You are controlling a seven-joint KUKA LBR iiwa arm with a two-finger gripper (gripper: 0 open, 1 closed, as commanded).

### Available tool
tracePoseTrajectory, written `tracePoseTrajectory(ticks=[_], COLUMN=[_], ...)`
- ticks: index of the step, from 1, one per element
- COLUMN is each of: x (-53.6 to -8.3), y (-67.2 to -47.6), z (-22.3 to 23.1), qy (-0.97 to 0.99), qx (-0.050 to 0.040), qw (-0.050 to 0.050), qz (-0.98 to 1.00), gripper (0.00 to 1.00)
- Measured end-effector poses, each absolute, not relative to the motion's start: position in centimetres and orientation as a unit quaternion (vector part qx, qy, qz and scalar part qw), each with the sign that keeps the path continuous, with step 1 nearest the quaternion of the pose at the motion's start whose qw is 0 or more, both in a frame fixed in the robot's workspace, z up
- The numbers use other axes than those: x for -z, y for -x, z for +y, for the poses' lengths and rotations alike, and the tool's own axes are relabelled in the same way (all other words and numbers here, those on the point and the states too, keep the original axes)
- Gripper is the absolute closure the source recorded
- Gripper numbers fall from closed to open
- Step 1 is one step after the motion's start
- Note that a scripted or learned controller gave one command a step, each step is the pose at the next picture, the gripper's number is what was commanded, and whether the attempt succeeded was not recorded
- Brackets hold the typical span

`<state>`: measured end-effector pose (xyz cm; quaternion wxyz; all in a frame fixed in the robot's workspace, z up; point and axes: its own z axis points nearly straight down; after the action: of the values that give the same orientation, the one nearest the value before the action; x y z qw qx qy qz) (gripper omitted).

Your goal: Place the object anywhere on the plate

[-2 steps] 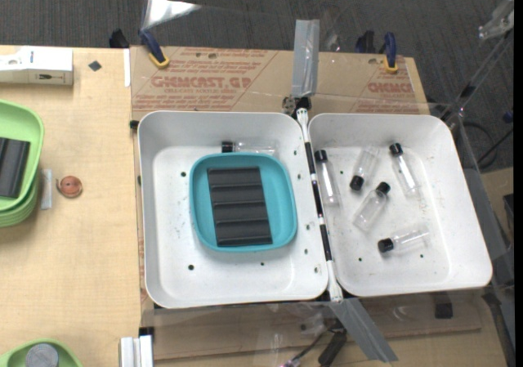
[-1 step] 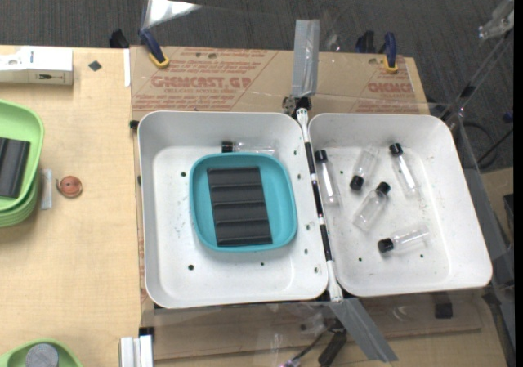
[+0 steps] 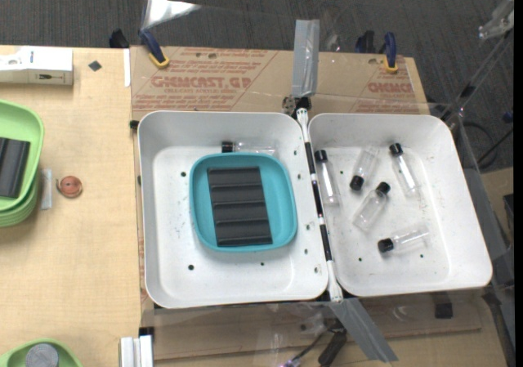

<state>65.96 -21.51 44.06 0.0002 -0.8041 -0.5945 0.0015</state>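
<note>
The claw's state, apart or together, cannot be told from this overhead view of the bench, and the same holds for the arm's pose. Any judgement of the coming move rests on how the things lie.

The teal, round-cornered square plastic plate (image 3: 201,208) sits in the middle of the left white bin (image 3: 163,226), with a black ribbed rectangular insert (image 3: 239,206) covering most of its centre. A teal margin shows all round the insert.

The likely objects are clear plastic vials with black caps. Five lie scattered on the floor of the right white bin (image 3: 445,210). The wall-side vial (image 3: 325,179) runs lengthwise against the divider between the bins. The upper-left vial (image 3: 363,169) and the upper-right vial (image 3: 403,166) lie tilted toward each other. The middle vial (image 3: 373,203) lies on a diagonal. The lowest vial (image 3: 402,240) lies nearly crosswise, cap to the left. A sixth vial (image 3: 242,147) lies in the left bin, along its back wall just behind the plate (near it, but not on it).

No vial is on the plate, so the placing looks not yet begun. With the arm reaching in from the right, the right bin's vials are the nearer pick. The plate lies to their left, across the divider. A grasp would best close across a vial's short width, which differs with each vial's long axis.
</note>
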Motion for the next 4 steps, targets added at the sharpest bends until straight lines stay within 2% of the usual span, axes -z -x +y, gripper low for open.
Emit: tracePoseTrajectory(ticks=[4], x=[-44.06], y=[-65.96], z=[-21.51], qy=[0.804], qx=[-0.0015], qw=[0.000], qz=[-0.594], gripper=[0.00])
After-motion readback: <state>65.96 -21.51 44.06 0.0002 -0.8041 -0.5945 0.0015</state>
